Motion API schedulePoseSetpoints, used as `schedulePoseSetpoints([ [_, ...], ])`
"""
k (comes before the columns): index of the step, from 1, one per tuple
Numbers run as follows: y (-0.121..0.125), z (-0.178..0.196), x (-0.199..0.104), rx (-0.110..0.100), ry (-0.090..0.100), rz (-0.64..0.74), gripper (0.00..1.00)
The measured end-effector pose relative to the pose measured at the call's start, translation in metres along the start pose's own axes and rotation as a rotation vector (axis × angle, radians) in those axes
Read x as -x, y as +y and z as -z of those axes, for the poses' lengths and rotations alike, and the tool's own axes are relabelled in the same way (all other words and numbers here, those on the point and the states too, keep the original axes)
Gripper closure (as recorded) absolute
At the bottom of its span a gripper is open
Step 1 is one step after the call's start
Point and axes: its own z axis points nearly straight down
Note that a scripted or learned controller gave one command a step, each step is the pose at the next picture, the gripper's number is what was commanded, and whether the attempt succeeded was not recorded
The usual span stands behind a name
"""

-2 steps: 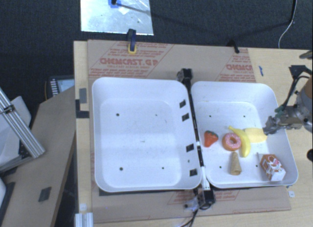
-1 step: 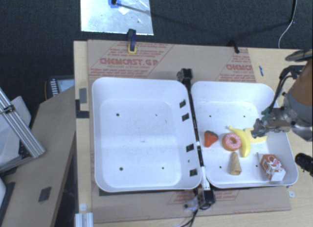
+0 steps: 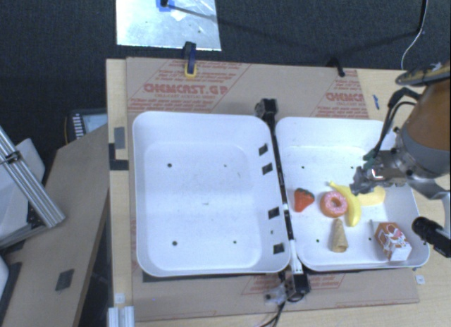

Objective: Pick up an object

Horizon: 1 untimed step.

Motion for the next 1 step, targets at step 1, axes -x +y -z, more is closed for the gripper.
schedulePoseSetpoints([
  [1,-0.0059,-0.1612,-0.0031,-0.018,0.002,-0.007,1.0],
])
